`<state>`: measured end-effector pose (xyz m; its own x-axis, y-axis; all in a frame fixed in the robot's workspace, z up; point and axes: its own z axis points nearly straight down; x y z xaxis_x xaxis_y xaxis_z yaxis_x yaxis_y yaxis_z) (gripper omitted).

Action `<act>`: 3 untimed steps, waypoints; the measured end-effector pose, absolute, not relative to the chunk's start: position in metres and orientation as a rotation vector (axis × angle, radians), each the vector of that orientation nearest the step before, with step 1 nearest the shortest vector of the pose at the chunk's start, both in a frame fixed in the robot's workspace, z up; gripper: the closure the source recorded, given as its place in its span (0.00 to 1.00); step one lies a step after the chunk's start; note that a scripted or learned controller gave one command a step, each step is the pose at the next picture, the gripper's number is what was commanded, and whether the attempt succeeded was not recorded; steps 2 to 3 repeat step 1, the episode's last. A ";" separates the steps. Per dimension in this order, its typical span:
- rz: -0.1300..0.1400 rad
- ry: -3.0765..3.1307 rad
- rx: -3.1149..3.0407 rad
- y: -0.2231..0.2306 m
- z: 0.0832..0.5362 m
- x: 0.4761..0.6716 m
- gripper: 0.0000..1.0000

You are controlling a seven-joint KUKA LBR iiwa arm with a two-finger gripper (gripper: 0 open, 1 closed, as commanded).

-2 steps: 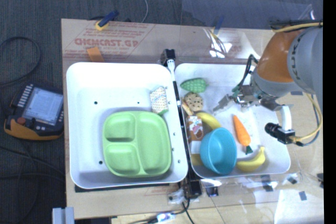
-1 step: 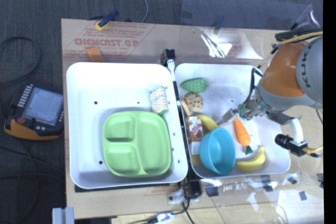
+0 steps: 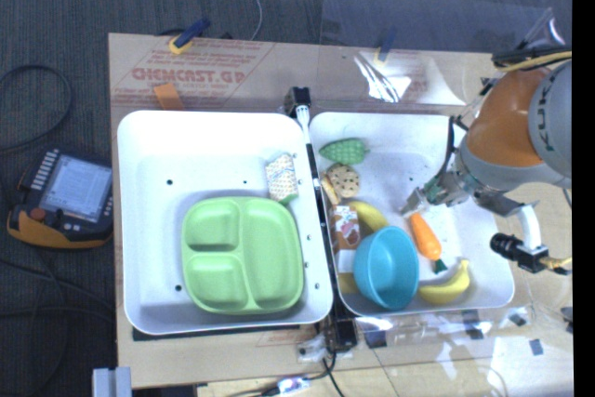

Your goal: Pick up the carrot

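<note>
The right bin (image 3: 483, 288) holds the blue bowl (image 3: 386, 268), with the carrot (image 3: 426, 236) lying just beside it. The gripper (image 3: 429, 197) hangs just above the carrot's upper end; I can't tell its opening.

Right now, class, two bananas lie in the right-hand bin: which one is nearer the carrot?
The banana along the bin's front edge, right of the blue bowl; the carrot sits just above it. The other banana lies behind the bowl, farther left.
</note>
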<state>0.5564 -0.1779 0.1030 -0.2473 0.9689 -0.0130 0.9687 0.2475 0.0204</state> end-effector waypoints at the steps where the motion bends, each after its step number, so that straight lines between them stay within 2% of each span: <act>1: 0.011 2.328 2.094 -0.114 0.209 0.627 1.00; 3: 0.011 2.328 2.094 -0.114 0.209 0.627 1.00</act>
